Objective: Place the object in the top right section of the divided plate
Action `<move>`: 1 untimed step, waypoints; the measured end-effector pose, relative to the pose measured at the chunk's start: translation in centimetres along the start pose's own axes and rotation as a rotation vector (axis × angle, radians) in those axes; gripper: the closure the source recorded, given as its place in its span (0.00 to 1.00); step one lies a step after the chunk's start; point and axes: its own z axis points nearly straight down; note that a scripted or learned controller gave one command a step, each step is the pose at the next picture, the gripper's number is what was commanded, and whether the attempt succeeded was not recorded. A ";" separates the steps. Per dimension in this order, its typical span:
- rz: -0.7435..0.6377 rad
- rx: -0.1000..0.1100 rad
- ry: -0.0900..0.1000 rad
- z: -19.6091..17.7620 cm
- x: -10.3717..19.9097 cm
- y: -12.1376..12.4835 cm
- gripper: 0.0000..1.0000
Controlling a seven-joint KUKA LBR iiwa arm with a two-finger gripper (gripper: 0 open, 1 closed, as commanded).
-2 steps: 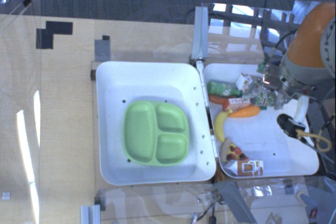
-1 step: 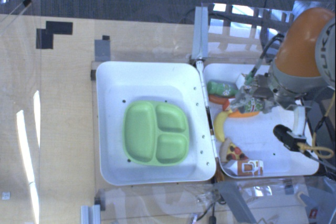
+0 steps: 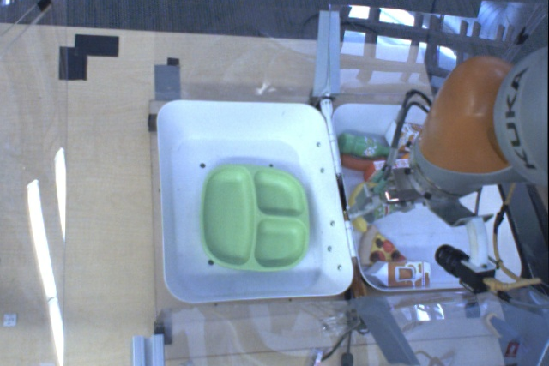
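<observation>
Green divided plate [image 3: 255, 216] sits in left bin [image 3: 184, 184], no item seen in any section | arm over right bin [image 3: 429, 287], claw [image 3: 383, 184] low among toy foods [image 3: 364, 146] | claw state cannot tell; which object unclear | judged: pick pending, placement top-right section undone

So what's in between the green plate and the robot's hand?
In the camera view, the raised white walls where the two bins meet lie between the green divided plate and the gripper, plus a bare strip of the left bin's floor.
</observation>
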 end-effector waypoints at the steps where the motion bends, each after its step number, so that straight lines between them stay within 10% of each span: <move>1: -0.105 -0.001 0.000 -1.3 5.9 0.8 1.00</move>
